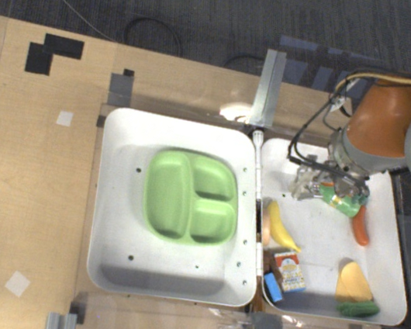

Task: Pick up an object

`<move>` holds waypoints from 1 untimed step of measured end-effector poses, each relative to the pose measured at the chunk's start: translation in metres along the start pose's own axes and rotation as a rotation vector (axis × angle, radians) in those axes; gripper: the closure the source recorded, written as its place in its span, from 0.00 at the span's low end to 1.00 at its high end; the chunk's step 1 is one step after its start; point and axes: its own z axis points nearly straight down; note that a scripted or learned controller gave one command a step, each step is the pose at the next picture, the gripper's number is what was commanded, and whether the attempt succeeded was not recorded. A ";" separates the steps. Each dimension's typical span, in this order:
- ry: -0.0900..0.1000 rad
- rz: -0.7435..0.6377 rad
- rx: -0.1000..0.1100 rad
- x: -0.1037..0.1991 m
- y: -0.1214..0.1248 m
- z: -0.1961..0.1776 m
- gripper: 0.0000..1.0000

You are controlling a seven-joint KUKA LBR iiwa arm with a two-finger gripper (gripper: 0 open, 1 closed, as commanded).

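Start at the far left of the pincer, where the left bin [104, 205] holds a green divided tray [190, 196]; that lies well apart from the tool and has no part in this pick. Coming right into the right bin [399, 273], you find a banana [281, 227] below and to the left of the pincer, then a small red carton [291, 271] with a blue piece [273, 287] beside it, further below. The pincer [320, 186] hangs over the top of this bin, under the grey and orange arm [390, 121]. Just to its right, touching or nearly so, sits a green object with an orange end [341, 198]; this looks like the thing to take. You cannot tell from this slanted view whether the pincer is spread or closed, nor whether anything sits inside it, so treat the green object as not yet held. To the lower right lie a red sausage-shaped piece [362, 229], an orange wedge [355, 282] and a dark green piece [357, 309]. To do this step well, centre the tool over the green object rather than beside it, come down straight, close firmly, and lift slowly, since the bin wall is near.
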 end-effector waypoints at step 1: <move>0.003 -0.023 0.001 -0.028 0.003 -0.118 1.00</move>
